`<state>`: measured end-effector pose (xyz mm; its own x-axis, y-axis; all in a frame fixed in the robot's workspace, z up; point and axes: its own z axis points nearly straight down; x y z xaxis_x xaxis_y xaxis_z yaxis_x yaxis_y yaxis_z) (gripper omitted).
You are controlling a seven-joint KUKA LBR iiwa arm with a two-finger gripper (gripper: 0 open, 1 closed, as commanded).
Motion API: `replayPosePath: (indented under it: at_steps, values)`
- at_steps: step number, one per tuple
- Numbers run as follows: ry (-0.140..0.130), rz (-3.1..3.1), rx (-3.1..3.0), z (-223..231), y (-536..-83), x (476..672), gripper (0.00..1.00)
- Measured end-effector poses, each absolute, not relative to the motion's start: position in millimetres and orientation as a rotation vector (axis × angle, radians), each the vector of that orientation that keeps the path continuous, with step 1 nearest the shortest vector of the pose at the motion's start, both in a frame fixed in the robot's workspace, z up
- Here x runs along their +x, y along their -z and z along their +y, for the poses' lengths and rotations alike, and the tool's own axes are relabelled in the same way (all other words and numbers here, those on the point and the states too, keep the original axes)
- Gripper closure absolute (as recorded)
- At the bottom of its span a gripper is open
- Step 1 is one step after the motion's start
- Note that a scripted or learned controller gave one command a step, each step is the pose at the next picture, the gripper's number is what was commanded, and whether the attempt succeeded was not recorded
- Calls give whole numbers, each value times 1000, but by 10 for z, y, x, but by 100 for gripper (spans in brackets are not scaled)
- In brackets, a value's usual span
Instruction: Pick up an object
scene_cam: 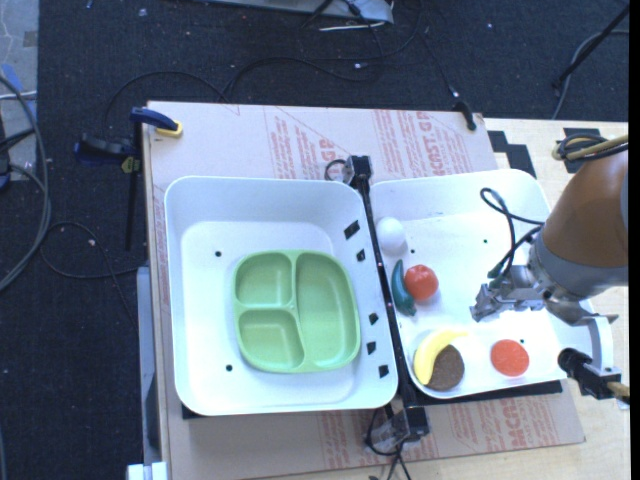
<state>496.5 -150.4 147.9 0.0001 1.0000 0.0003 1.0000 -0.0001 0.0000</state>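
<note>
At the near edge of the right white bin (440, 208) lie a yellow banana (428, 351) touching a brown round object (447, 368), and to their right a flat red disc (510, 357). Just beyond, the grey gripper (497, 301) hovers over bare floor; I cannot tell how its jaws stand. Left of it sits a red tomato-like ball (421, 282) beside a teal piece (401, 287), then a white egg shape (389, 235). The left bin (200, 208) holds a green divided plate (296, 310).

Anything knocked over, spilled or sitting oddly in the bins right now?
Nothing stands out. The green divided plate lies flat in the left bin. In the right bin, the tomato, banana, brown piece and red disc rest inside its walls.
</note>
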Motion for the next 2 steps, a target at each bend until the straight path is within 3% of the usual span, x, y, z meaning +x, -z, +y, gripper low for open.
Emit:
replayPosePath:
  at_steps: [2]
  values:
    - [4, -2225, -2223, -1430, -2372, 5075, 100]
